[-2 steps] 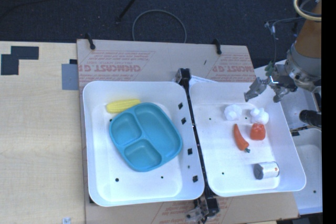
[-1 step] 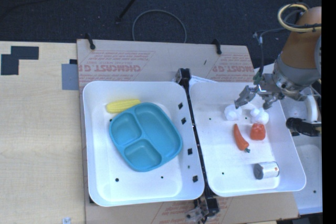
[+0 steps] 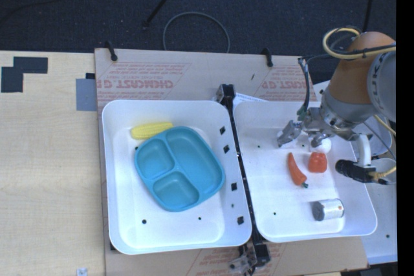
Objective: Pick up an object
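My gripper [image 3: 302, 137] hangs over the back part of the right bin [image 3: 265, 210], its fingers spread open and nothing between them. Just in front of it lies an orange carrot-like piece [image 3: 296, 169], its far end close below the left fingertip [image 3: 286, 138]. A small red-orange block [image 3: 317, 162] sits right of the carrot, under the right fingertip. A grey and white cylinder [image 3: 328, 209] lies on its side nearer the front of that bin.
The left bin [image 3: 123, 216] holds a blue divided plate [image 3: 178, 167] and a yellow corn cob [image 3: 151, 130] behind it. A black divider [image 3: 237, 165] runs between the bins. The arm's orange band [image 3: 362, 68] and cables stand at the right.
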You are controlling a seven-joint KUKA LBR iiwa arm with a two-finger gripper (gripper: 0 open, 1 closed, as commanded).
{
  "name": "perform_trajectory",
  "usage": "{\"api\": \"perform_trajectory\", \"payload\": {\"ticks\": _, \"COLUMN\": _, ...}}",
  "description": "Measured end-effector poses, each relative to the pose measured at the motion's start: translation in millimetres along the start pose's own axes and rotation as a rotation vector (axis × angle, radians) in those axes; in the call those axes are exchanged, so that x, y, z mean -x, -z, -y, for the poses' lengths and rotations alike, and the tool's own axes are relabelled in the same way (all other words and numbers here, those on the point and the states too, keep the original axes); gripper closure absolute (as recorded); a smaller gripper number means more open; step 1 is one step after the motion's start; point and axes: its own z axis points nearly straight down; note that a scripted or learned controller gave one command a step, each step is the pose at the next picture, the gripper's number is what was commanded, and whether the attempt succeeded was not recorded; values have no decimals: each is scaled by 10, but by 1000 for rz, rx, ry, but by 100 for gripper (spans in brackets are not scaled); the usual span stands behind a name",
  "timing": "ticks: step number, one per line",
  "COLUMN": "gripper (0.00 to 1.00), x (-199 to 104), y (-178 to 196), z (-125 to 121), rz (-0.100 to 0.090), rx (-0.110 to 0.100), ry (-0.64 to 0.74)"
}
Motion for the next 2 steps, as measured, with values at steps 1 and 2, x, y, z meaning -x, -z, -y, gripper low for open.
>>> {"api": "perform_trajectory", "payload": {"ticks": 1, "gripper": 0, "x": -16, "y": -473, "z": 3, "rz": 0, "rx": 2, "ry": 0}}
{"api": "perform_trajectory", "payload": {"ticks": 2, "gripper": 100, "x": -6, "y": -346, "z": -2, "rz": 2, "rx": 4, "ry": -2}}
